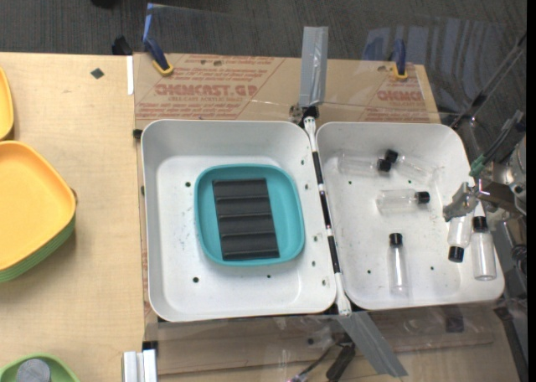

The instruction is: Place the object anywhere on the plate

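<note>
Clear vials with black caps (pixel 397 261) lie loose in the right bin (pixel 368 284), ready for picking; claw (pixel 466 201) at that bin's right rim, grip state indiscernible, holds nothing visibly; teal plate (pixel 205 221), bearing a black ridged insert, waits in the left bin (pixel 167 288).

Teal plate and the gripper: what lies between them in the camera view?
Between the teal plate and the gripper lie the bins' divider and clear vials.
</note>
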`<state>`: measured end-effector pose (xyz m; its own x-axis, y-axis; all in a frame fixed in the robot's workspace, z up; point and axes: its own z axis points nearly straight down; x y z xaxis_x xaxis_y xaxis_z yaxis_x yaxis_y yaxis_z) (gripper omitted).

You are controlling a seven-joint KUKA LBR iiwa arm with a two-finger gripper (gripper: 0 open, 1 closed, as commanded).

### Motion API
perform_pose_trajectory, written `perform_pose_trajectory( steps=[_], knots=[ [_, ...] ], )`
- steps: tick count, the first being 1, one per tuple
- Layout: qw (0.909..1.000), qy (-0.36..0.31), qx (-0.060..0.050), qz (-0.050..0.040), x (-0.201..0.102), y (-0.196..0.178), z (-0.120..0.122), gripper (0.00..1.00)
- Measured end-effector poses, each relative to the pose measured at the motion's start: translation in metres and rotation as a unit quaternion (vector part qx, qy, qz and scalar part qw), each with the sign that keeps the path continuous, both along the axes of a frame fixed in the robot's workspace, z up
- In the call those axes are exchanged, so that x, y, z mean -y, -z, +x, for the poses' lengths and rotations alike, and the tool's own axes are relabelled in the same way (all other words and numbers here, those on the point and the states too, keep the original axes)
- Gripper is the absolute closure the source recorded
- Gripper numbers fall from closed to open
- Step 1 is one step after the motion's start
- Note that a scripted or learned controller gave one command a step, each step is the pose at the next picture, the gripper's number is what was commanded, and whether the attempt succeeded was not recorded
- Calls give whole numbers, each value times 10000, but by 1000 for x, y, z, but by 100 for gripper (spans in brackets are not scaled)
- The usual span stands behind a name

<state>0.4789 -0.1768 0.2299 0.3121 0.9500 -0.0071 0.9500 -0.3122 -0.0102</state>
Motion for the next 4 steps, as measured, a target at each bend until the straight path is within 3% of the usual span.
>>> perform_pose_trajectory(
  steps=[1, 2, 3, 4],
  knots=[
    [10000, -15, -15, -7, 1, -8, 0, 100],
    [10000, -15, -16, -7, 0, -8, 0, 0],
    [9986, 533, 44, 2, 18, -137, -1, 0],
    [9963, 855, 41, 2, 37, -203, 4, 0]
  ],
)
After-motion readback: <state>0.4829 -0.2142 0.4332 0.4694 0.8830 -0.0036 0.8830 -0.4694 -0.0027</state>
